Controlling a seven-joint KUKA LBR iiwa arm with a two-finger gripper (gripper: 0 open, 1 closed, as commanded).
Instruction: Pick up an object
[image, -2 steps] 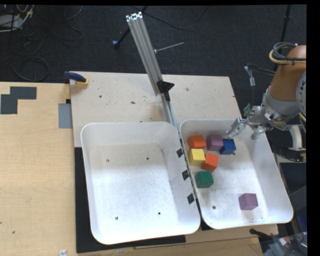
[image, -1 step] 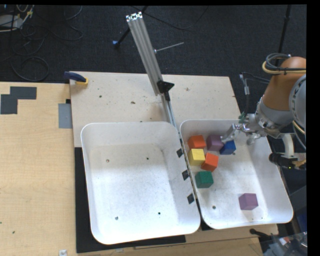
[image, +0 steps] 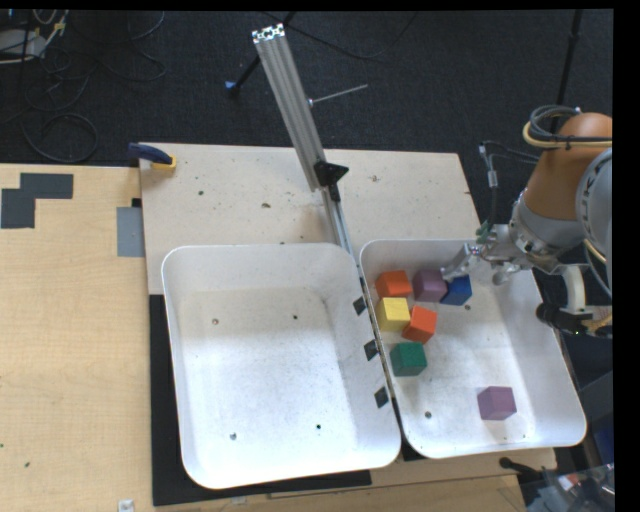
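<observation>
Blue cube (image: 457, 291) just below the gripper (image: 468, 262), its grip state unclear.

A slanted aluminium bar (image: 296, 105) crosses the bench (image: 70, 330) near a clamp (image: 152, 155).

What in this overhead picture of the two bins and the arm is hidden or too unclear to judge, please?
- Gripper, camera view: small and cluttered against the bin wall; whether its fingers are open or shut cannot be told.
- Blue cube: partly covered by the gripper and the purple cube; contact with the gripper is unclear.
- Arm: cut off by the right edge.
- Green cube: its touching the bin divider is unclear.
</observation>
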